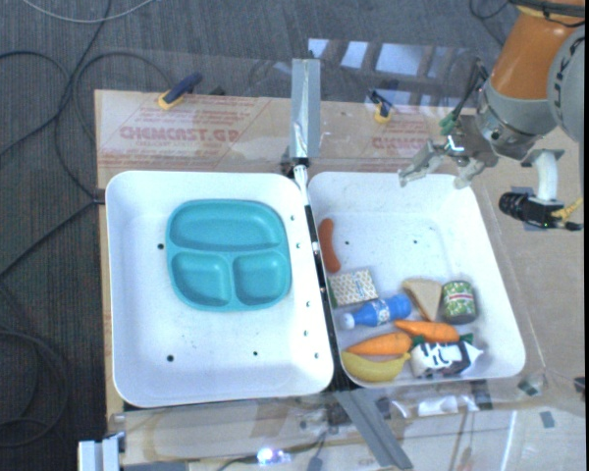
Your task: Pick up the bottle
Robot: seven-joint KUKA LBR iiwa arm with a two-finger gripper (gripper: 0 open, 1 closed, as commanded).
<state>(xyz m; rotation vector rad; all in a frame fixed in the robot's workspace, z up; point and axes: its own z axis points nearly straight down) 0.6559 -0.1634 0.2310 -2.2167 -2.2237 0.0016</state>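
In the right-hand shallow white bin [471, 224], toward its near end, a small clear plastic bottle with a blue cap and label [378, 312] lies on its side, its length running roughly left to right. Just behind its left end sits a small speckled square packet [353, 287], and just in front of it lies an orange toy carrot [379, 344], with a yellow toy banana [373, 366] curved along the bin's near wall below that. To the bottle's right are a tan wedge shaped like a bread slice [425, 295], a second orange carrot [434, 331], a small green-labelled can [458, 301] and a black-and-white toy figure [438, 359], all crowded together in the near right corner. A reddish sausage-shaped piece [327, 245] lies alone along the bin's left wall, farther back.

The left-hand shallow white bin [137, 341] holds a teal plastic tray with three compartments [230, 254], set near its middle.

The grey arm with its orange band [535, 42] comes in from the upper right. Its two-finger gripper [442, 165] hangs over the far rim of the right bin, well apart from the bottle, with its metal fingers [415, 169] spread apart and nothing between them.

A brown board with faint red lettering [177, 135] lies under both bins.
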